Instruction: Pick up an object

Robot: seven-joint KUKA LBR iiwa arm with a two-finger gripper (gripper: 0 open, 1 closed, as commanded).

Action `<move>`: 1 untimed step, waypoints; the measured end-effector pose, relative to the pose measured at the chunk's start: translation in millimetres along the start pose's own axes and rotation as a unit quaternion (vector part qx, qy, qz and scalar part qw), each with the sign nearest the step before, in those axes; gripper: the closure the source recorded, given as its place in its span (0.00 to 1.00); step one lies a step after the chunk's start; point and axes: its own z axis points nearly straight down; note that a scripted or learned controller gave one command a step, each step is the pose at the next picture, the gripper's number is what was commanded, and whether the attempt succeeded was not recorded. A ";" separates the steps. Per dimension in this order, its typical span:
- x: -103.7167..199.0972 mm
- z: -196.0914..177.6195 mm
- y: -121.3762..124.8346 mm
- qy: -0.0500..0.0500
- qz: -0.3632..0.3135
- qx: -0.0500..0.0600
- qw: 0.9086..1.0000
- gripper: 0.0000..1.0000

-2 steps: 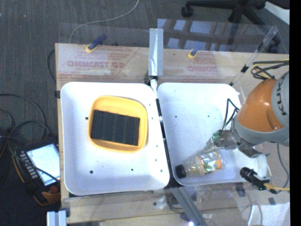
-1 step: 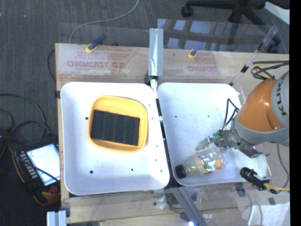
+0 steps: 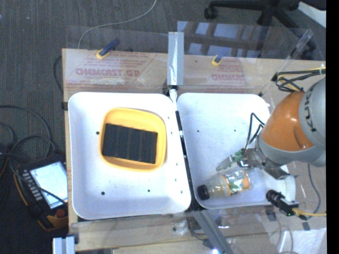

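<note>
Dark grey carpet all around, with an office chair base (image 3: 249,7) at the far right and some loose cables on the floor. The counter (image 3: 119,70) is a wood-coloured board and it's got red lettering printed on it that reads something like "CHEMCAST GP" behind the left bin, and the same sort of print again behind the right one, though that one's too faint to read properly. Two little clamps, a yellow-and-blue one (image 3: 107,48) and a small yellow one (image 3: 216,60), sit at the far edge. The left bin (image 3: 85,189) holds a yellow tray (image 3: 133,139) with a dark ribbed slab lying in it. The right bin (image 3: 212,118) has a clear plastic bottle (image 3: 225,184) lying on its side at the near edge, black cap pointing left toward the divider, with an orange-and-green label I can't make out. The arm (image 3: 294,131), orange band and grey, comes in from the right, and the gripper (image 3: 241,160) is down just above the bottle's right end. Can't tell whether its fingers are apart or together, that area's too cluttered. A phone or tablet (image 3: 45,181) lies on the floor at the left.
</note>
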 end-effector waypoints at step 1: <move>2.4 -8.1 2.4 0.002 -0.001 0.000 1.000 1.00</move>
